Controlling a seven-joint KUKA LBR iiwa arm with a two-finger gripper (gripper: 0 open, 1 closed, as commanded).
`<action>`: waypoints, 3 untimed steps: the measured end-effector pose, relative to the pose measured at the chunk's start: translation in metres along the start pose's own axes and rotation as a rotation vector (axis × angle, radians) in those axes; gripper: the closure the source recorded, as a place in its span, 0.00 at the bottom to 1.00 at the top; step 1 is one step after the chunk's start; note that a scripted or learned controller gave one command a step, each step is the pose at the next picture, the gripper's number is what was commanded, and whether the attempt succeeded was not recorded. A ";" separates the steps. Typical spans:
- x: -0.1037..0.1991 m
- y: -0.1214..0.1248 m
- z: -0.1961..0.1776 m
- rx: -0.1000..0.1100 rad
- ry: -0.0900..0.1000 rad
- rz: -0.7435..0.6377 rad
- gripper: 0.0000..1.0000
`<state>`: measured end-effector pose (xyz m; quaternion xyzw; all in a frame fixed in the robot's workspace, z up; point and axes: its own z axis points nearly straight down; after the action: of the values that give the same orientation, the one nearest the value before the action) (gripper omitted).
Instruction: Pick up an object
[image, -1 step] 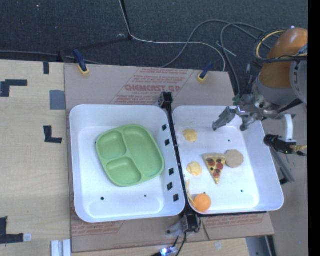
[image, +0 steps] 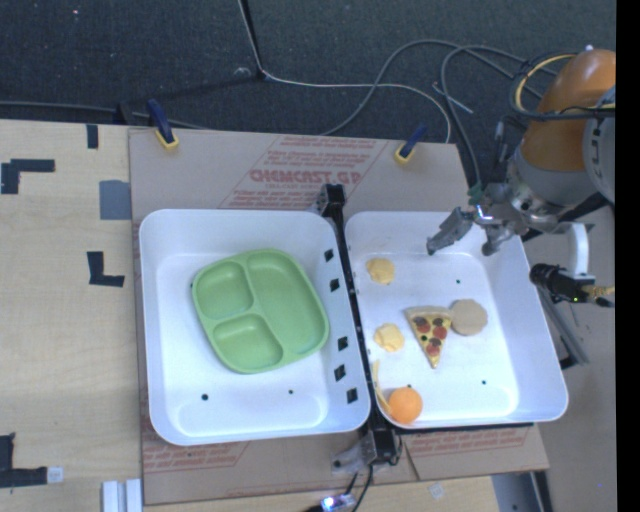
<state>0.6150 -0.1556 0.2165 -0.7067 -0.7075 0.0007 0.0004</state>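
The right bin (image: 520, 385) holds a toy pizza slice (image: 429, 332), a tan round cookie (image: 467, 317), two pale yellow lumps (image: 380, 270) (image: 389, 338) and an orange ball (image: 404, 404) at its near left corner. My gripper (image: 466, 234) hangs over the far right part of that bin, open, its two dark fingers spread apart with nothing between them. It stands above and behind the cookie and pizza slice, apart from them.
The left bin (image: 160, 330) carries a green divided plate (image: 260, 309). A black clip strip (image: 345, 300) runs between the bins. Cables lie on the dark floor behind, and blue-yellow clamps (image: 160, 125) (image: 411, 147) hold the cardboard sheet.
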 end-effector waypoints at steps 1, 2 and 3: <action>-0.007 -0.004 0.047 0.003 -0.001 0.001 0.00; -0.004 0.003 0.107 0.005 0.000 -0.001 0.00; -0.004 0.003 0.132 -0.001 -0.002 -0.001 0.00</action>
<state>0.6179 -0.1596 0.0841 -0.7063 -0.7079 0.0012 -0.0006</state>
